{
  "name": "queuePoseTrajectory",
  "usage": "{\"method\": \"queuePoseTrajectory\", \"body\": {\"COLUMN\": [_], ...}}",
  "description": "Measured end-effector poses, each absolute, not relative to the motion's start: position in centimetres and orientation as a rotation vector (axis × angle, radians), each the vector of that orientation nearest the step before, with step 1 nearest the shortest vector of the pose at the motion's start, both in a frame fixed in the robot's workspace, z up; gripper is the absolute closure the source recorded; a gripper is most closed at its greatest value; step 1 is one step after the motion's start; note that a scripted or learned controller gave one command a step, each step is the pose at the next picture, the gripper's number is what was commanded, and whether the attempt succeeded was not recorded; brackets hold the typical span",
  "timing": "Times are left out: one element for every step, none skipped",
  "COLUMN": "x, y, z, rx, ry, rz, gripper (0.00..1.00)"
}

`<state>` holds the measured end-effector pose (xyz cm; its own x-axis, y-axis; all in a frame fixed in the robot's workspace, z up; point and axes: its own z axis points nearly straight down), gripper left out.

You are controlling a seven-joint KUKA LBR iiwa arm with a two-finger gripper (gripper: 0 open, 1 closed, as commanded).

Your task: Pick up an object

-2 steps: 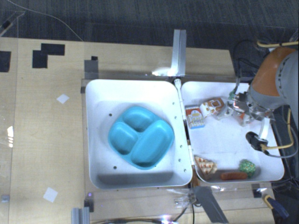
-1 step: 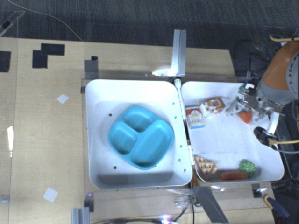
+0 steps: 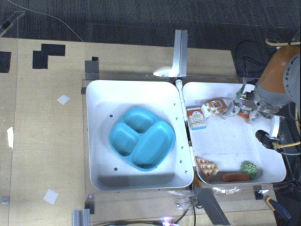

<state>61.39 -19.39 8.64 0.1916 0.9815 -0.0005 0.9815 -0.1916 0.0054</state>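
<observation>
Small carton (image 3: pixel 214 108) beside the claw (image 3: pixel 241 106) looks light, stiff, crushable; best pinched across its narrow sides. Claw's state: cannot tell.

1. No legible text, nos. or signs can be read.
2. Printed labels are seen on two small cartons, the red-and-white carton (image 3: pixel 197 118) and the orange-and-white carton (image 3: pixel 214 108), near the right bin's (image 3: pixel 235 140) far edge by its left wall; print too small/blurred to be read.
</observation>
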Motion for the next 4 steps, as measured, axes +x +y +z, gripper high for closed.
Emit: {"method": "queuePoseTrajectory", "body": {"x": [66.4, 67.1, 67.3, 67.0], "y": [-19.4, -15.6, -15.5, -9.3], "z": [8.7, 8.7, 9.9, 20.3], "rx": [2.274, 2.182, 2.170, 2.168], "ry": [2.158, 2.254, 2.256, 2.267], "rz": [0.004, 0.005, 0.008, 0.007], "gripper": [0.00, 0.00, 1.00, 1.00]}}
